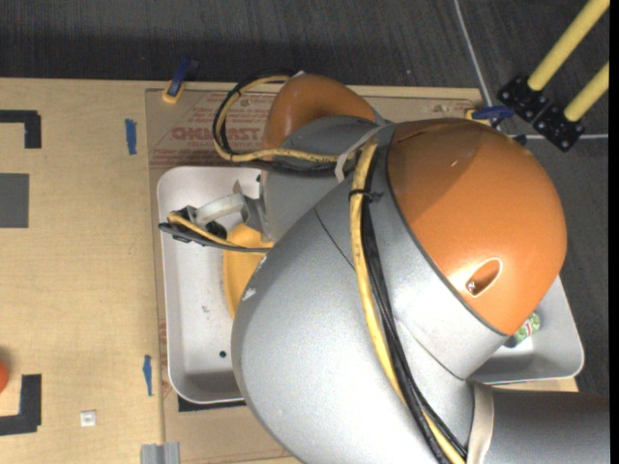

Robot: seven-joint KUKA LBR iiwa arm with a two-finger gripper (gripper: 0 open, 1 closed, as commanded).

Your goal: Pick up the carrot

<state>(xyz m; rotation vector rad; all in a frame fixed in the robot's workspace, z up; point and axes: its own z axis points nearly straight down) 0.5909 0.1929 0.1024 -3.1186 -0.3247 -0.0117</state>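
The arm (406, 288) covers most of the white bin (184, 356) from us, and its lower part runs off the bottom edge. A yellow-orange thing (240, 264) pokes from under it; we cannot identify it.

A shallow white bin (184, 288) sits on a brown cardboard sheet (87, 259) covering the worktop (68, 95) — blue tape strips (131, 135) mark the sheet. Black squares (14, 201) lie at the left edge. Yellow rods in black clamps (542, 114) cross the dark floor (290, 17) — top right.
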